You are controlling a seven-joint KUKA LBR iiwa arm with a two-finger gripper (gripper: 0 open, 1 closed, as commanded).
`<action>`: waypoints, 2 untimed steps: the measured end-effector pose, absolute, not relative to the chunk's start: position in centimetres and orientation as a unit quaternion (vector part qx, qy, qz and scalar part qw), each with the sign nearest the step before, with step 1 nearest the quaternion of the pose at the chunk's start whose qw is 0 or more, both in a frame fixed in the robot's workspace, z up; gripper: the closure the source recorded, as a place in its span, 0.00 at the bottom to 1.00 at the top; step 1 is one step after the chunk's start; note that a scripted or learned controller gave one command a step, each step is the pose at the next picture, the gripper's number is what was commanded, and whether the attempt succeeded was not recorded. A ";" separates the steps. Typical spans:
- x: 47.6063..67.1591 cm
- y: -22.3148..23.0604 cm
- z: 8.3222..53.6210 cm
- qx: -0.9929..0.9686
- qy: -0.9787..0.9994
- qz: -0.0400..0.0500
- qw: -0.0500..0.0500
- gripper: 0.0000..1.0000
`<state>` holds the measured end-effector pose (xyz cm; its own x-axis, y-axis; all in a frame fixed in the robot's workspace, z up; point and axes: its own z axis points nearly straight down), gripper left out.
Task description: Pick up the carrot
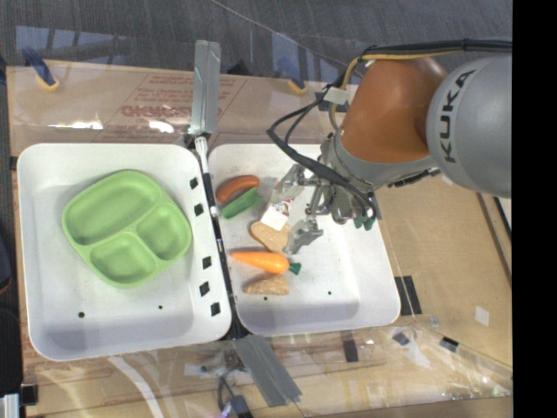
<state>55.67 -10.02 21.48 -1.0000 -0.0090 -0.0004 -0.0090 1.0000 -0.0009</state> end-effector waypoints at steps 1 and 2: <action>53.4 -10.4 9.2 -0.020 1.000 0.000 0.001 0.00; 53.6 -10.2 10.3 -0.025 1.000 0.000 0.002 1.00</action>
